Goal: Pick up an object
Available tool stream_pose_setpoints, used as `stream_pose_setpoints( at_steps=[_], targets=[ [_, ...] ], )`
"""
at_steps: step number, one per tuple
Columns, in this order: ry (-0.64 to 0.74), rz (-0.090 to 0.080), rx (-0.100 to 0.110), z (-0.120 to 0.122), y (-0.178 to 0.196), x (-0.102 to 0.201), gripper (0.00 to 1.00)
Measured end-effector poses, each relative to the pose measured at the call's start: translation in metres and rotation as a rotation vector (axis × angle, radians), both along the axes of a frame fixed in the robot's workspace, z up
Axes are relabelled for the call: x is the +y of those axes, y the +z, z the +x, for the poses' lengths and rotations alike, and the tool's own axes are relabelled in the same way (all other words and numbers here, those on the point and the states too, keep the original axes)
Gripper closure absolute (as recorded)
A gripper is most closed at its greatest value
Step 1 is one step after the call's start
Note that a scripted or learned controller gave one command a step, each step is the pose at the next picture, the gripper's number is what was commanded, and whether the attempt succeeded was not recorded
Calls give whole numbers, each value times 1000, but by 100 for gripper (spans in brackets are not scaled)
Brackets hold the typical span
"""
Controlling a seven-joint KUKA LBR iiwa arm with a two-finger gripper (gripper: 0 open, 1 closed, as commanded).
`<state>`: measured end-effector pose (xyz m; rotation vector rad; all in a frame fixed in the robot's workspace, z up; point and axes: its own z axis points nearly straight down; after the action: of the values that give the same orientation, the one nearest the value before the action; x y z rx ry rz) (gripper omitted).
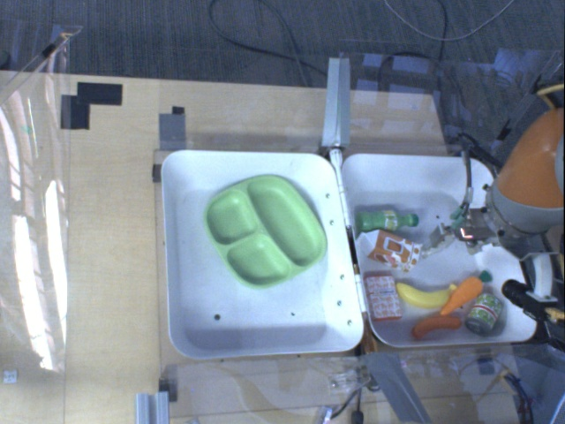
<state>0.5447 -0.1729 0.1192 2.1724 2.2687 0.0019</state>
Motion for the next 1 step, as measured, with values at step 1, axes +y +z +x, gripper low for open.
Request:
stream_pose_setpoints(
  at_steps=[1],
  targets=[
    [97, -1, -10, 76, -32, 49, 0]
  ],
)
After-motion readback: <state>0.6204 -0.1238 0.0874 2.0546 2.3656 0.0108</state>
